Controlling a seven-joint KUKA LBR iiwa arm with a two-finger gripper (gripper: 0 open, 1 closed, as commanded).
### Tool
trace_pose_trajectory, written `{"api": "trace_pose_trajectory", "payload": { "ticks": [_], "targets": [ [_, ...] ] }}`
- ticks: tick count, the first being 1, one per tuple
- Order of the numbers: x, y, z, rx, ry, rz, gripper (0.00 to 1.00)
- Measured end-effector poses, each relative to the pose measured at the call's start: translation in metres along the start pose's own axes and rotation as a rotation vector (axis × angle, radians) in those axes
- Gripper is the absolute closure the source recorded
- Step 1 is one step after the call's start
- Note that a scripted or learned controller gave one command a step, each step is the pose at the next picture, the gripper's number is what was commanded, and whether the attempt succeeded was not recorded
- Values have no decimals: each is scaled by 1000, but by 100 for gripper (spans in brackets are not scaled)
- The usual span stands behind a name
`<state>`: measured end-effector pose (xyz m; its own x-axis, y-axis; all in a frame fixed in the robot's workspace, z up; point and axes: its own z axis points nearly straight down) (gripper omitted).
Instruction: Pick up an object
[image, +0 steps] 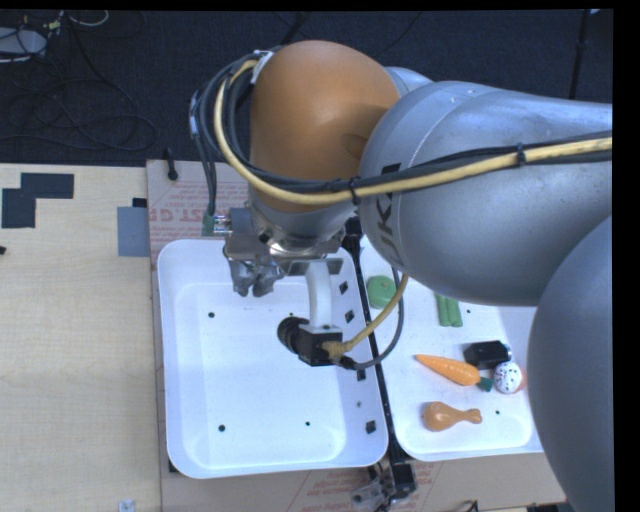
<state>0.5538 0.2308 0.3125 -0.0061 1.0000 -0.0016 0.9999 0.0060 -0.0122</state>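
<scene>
My gripper (255, 278) hangs over the back part of the left white bin (190, 400), under the arm's orange band, and nothing shows held in it. The objects lie in the right bin (520, 435): a round green piece (380, 292) near its left wall, a green stick (449, 311), an orange carrot (448, 370), a small black object (487, 352), a white dotted ball (507, 378) and a tan drumstick shape (450, 415). The gripper is well to the left of all of them, across the wall between the bins.
A black cable fitting (308, 342) dangles from the wrist over the left bin's middle. The large grey arm (480, 200) covers the back of the right bin. A pale wooden bench top (70, 350) lies left of the bins.
</scene>
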Motion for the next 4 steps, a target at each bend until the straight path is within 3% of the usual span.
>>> {"api": "trace_pose_trajectory", "payload": {
  "ticks": [2, 3, 4],
  "targets": [
    [12, -5, -27, -10, 1, 4, 100],
    [13, 7, -47, -11, 1, 2, 100],
    [12, 26, 23, -2, -3, 6, 100]
  ]
}}
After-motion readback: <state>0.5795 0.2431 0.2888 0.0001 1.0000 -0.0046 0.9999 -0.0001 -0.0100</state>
